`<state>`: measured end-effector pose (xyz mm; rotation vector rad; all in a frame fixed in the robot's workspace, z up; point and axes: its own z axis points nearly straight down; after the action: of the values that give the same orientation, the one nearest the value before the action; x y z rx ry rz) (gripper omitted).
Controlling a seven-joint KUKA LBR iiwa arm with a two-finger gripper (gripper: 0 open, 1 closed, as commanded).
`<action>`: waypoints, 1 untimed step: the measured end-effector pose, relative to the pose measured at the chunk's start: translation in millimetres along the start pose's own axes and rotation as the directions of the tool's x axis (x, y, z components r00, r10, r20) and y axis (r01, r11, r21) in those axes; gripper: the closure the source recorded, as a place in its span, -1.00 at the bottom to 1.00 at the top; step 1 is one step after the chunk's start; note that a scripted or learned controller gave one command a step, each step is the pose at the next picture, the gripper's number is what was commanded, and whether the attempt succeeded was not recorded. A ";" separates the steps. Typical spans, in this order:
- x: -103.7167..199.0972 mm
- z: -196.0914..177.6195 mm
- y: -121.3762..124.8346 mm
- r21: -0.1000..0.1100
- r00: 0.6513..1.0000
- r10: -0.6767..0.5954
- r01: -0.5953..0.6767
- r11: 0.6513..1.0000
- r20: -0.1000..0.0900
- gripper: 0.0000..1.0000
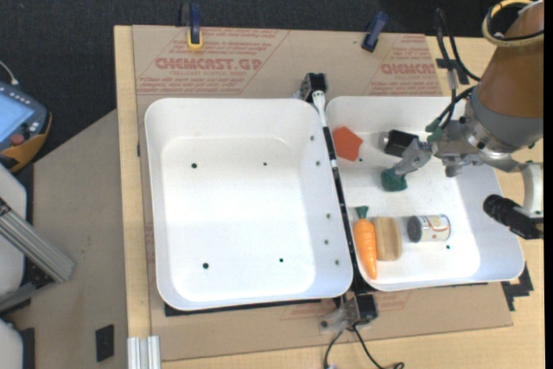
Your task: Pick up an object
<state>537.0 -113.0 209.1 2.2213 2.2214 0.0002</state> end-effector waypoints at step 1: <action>-18.1 131.3 55.2 0.001 1.000 0.000 0.000 1.000 0.000 -1.00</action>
<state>592.2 -131.1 77.9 2.2222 2.2217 -0.0016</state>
